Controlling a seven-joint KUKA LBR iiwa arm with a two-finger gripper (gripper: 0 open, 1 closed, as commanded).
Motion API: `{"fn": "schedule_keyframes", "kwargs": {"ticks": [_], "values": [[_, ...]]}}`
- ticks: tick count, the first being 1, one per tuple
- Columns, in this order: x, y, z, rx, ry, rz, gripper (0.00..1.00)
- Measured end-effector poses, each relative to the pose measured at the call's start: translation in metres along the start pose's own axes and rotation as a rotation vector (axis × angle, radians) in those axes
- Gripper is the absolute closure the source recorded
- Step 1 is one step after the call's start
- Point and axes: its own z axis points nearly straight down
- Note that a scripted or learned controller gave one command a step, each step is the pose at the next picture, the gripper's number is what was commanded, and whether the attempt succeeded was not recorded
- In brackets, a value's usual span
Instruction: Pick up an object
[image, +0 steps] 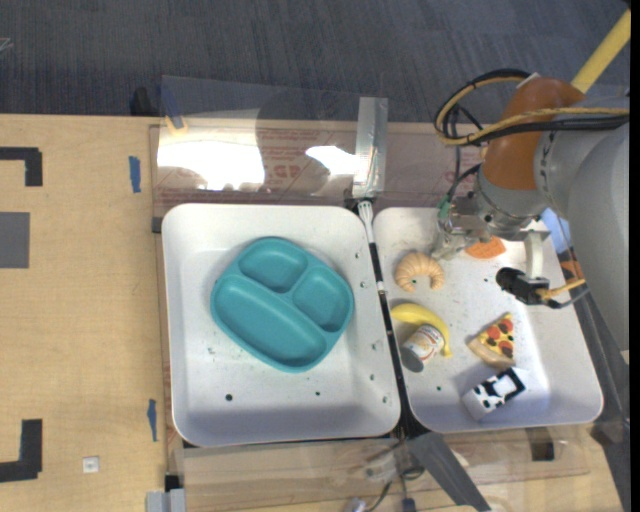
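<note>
Camera view from above: hovering low over the right shallow white plastic bin (580, 400), grey two-finger gripper (452, 238) just beside a tan, ridged toy croissant (420, 269), finger state impossible to tell. Crowding the same bin: a smooth yellow banana (417, 320) touching a small labelled can (424, 343), a pizza-slice toy (495, 338), a black-and-white block (496, 389). Risking, by this reading, a slip off the croissant's curved, glossy shell if closing off-centre.
</note>
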Motion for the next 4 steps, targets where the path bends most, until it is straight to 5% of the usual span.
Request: {"fn": "schedule_keyframes", "kwargs": {"ticks": [1,2,3,4], "values": [[-0.001,-0.001,0.001,0.003,0.000,0.001,0.00],[-0.001,0.001,-0.009,-0.002,-0.002,0.000,1.00],[-0.001,0.001,-0.009,0.000,-0.002,0.000,0.00],[0.025,-0.001,0.001,0.005,-0.001,0.003,0.00]]}}
